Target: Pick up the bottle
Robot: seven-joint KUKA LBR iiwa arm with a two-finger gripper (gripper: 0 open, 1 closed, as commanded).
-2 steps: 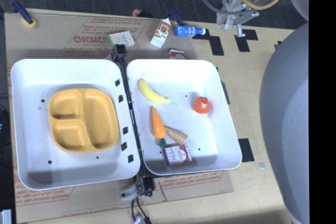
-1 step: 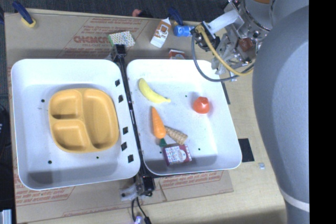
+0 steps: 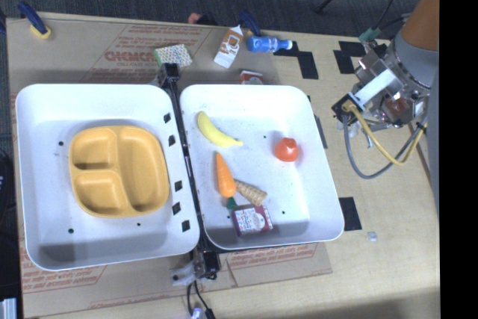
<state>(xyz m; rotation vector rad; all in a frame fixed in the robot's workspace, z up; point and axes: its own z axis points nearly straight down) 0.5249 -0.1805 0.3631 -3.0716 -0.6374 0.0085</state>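
Note:
A small blue bottle (image 3: 266,45) lies on its side on the bench, just behind the far edge of the right bin (image 3: 317,160) and outside it. My gripper (image 3: 388,108) hangs over the bench to the right of that bin, well clear of the bottle and nearer the front than it. Nothing shows in the gripper.
The right bin holds a banana (image 3: 215,129), a carrot (image 3: 225,174), a red tomato (image 3: 285,149), a waffle cone (image 3: 251,193) and a dark red packet (image 3: 252,220). A yellow divided plate (image 3: 119,169) sits in the left bin. A small carton (image 3: 228,47) and a green pad (image 3: 173,54) lie near the bottle.

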